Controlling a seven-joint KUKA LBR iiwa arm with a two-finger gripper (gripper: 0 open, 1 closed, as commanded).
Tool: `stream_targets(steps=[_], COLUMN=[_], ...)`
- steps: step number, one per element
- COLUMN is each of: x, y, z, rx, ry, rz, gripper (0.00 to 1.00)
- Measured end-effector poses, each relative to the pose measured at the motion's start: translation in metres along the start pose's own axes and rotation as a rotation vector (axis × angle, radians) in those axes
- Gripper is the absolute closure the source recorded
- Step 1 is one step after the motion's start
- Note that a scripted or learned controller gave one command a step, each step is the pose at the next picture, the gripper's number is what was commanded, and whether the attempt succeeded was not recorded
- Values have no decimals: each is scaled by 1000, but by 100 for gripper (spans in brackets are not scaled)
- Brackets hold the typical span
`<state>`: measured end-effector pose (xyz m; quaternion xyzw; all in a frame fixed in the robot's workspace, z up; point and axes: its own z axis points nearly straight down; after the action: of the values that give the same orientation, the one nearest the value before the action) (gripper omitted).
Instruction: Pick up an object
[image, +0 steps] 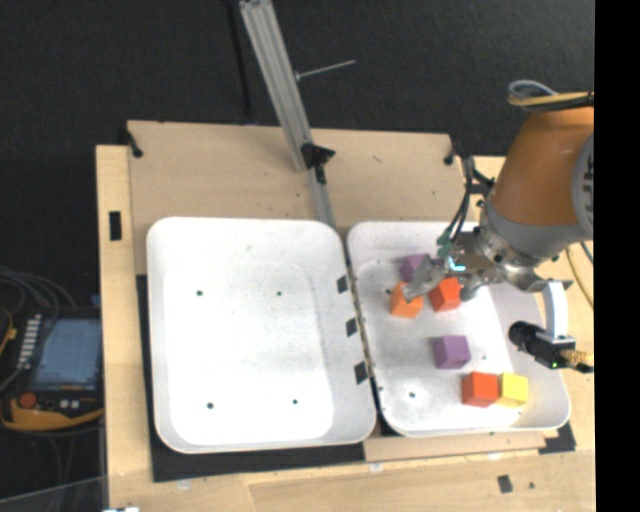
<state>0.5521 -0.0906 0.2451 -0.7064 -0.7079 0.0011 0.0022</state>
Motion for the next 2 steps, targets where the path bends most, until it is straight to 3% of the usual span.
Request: stream_targets(steps=[1, 2], x=[0, 5], y=[1, 1], z=[-2, 42], rx=[-6, 0], ry=[-1, -3], rz=[2, 7], gripper=[0, 0])
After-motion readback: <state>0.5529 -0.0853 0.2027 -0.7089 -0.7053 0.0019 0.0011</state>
